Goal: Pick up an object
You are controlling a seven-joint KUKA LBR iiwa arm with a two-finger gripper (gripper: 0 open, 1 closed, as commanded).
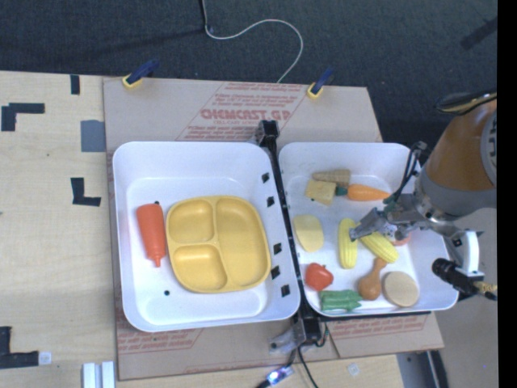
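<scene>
My gripper hangs low over the right bin, just above a yellow banana-like toy and to the right of a corn cob. Nothing shows as held in it. Around it lie a carrot, a yellow cheese block, a tan block, a pale yellow oval, a red pepper, a green toy, a brown drumstick and a round bun.
The left bin holds a yellow divided plate and an orange-red sausage along its left side. A black divider runs between the bins. The grey and orange arm stands over the right bin's right rim.
</scene>
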